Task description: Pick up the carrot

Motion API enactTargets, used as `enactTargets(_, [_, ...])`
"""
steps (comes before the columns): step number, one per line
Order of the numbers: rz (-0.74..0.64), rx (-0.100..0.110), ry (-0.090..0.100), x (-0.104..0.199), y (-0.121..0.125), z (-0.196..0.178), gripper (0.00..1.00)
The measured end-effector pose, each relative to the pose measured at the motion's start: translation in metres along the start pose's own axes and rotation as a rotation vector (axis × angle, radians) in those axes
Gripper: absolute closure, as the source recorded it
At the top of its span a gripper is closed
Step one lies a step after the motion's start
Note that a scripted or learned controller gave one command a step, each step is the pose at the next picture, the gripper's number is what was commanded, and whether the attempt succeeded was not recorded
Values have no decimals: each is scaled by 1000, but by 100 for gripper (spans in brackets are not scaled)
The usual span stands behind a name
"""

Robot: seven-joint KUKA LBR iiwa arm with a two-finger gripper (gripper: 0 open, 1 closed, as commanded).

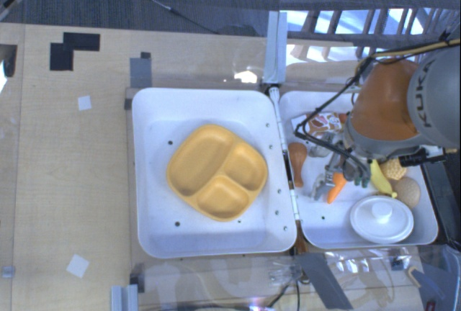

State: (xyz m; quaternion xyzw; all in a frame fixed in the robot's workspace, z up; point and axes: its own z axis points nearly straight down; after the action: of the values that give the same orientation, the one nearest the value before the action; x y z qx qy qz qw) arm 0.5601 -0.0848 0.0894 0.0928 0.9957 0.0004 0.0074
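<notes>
One claw (333, 178) poised at the carrot (335, 190) in the right bin (310, 230); grip state indeterminable; lift apparently not yet done.

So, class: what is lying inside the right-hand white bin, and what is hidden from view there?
In the right bin: a carrot by the gripper, a brown piece, a white lidded bowl, a banana. The arm covers the bin's far right part, so anything beneath it is hidden.

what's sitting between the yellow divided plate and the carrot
In the camera view, between the yellow plate and the carrot come the two bins' adjoining rims, then a brown oblong item just inside the right bin.
</notes>
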Motion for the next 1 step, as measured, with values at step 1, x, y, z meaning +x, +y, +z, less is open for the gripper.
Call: enactTargets(1, [-6, -2, -8, -3, 2, -13, 100])
